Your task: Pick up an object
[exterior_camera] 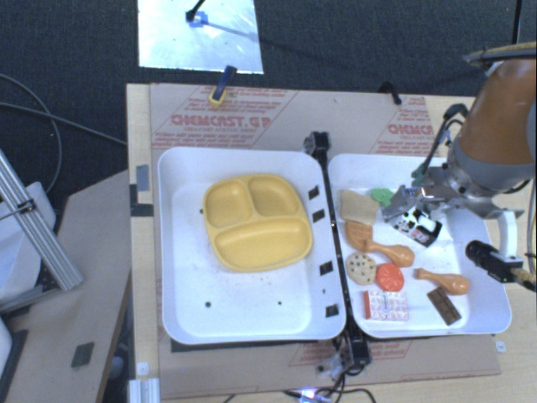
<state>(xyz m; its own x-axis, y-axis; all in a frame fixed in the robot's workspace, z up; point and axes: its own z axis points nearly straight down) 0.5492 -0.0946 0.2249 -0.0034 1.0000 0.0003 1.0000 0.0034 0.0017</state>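
Right bin (pixel 502 309): crowded around my gripper (pixel 411 217), with a drumstick (pixel 379 243) at 7 o'clock and a cookie (pixel 361 267), tomato slice (pixel 389 277) and wafer (pixel 388 306) beyond. Left bin (pixel 180 292): a yellow tray (pixel 256 222) fills the centre; open floor at its 6 o'clock.

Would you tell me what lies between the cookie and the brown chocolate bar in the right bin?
In the camera view, a red tomato slice lies between the cookie and the chocolate bar, with a small drumstick just beyond it.
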